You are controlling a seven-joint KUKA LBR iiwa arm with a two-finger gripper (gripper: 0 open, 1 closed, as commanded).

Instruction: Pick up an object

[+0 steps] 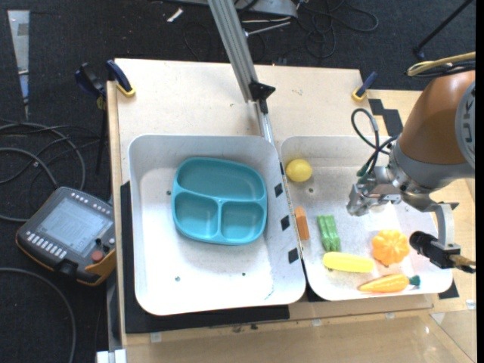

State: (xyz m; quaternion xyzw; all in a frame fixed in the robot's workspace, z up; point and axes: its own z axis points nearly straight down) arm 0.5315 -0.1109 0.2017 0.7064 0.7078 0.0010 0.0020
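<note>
Gripper (365, 203) hangs over the right bin (333, 148), above bare floor; finger spacing not readable from this angle. Right bin holds a yellow ball (299, 170), orange block (302, 223), green piece (329, 233), yellow banana-like piece (348, 262), orange pepper (389, 247) and carrot (388, 283). Left bin (151, 203) holds 1 teal 3-compartment tray (220, 200).
</note>
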